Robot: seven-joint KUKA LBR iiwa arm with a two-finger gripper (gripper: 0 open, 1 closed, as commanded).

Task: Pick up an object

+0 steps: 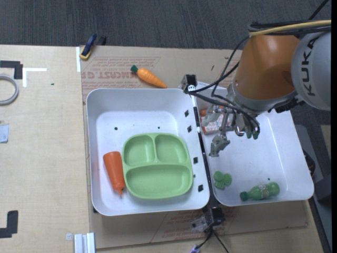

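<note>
Nearest you, along the right bin's (295, 191) front edge, a green bottle (260, 192) lies on its side with a small green leafy piece (221, 180) to its left; in the left bin (100, 115) you see a green divided plate (157, 165) with an orange carrot-like piece (114, 171) just beside its left rim. Further back, the gripper (223, 135) hangs over the right bin's left half; you cannot tell its state. Beyond the bins, a small carrot (148, 76) lies on cardboard (118, 67).
</note>
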